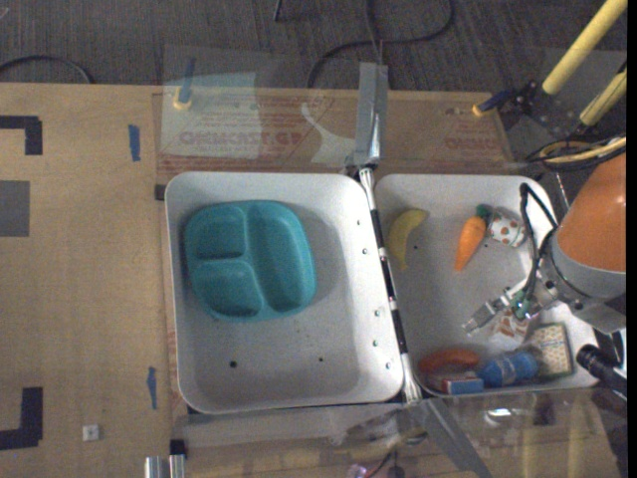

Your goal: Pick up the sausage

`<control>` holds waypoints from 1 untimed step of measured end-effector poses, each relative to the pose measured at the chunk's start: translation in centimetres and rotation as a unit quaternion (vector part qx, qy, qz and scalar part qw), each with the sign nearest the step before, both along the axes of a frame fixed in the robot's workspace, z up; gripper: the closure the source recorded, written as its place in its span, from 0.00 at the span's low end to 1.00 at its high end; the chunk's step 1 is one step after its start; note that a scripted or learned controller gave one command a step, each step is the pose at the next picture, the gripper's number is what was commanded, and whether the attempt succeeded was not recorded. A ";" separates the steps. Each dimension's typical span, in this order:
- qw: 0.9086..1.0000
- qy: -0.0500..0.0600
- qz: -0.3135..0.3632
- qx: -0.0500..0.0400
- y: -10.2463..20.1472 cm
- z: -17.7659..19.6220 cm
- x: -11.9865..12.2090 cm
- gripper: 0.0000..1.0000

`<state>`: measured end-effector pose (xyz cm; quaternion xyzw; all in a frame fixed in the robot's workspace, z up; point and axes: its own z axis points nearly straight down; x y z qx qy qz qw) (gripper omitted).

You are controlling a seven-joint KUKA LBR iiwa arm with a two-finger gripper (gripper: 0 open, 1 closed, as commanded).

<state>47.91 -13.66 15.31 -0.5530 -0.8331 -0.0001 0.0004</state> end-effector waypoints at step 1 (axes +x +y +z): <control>1.000 -0.002 0.017 -0.001 5.8 3.1 0.1 0.00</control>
